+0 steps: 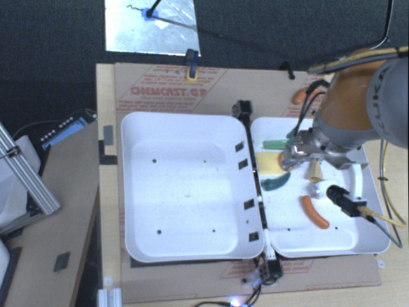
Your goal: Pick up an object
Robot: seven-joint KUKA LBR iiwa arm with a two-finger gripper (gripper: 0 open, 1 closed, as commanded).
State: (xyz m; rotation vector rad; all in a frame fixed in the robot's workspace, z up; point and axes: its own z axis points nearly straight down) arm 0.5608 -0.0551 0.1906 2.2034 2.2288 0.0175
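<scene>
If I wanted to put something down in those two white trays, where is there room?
The left bin has open floor from wall to wall. In the right bin, the front strip below the orange sausage is bare. Its upper half is crowded: the pincer, a yellow piece and green items cluster there.

The board (172, 85) under the bins reads "CHEMCAST GP".

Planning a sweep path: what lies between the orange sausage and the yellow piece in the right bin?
In the camera view, a dark green curved piece lies between the orange sausage and the yellow piece.
</scene>
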